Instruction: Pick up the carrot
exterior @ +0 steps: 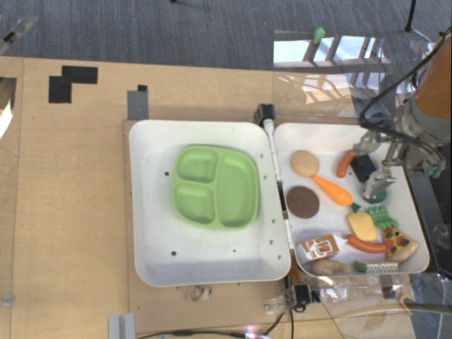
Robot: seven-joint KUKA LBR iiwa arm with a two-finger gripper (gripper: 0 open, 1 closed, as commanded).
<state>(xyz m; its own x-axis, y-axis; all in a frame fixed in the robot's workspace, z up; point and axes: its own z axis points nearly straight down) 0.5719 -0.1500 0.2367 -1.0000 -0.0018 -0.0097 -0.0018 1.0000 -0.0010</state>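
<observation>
Right bin: 1 carrot | left bin: 1 green tray

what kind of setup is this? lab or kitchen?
Most likely a robot lab test bench: two white bins fixed on a wooden bench, toy food such as a carrot, the arm's gripper over them, cables and stand legs on grey carpet.

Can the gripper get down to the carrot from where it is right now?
Probably yes. The carrot lies bare-topped in the right bin, just left of the gripper, with nothing stacked on it; the brown patty sits apart from it.
</observation>
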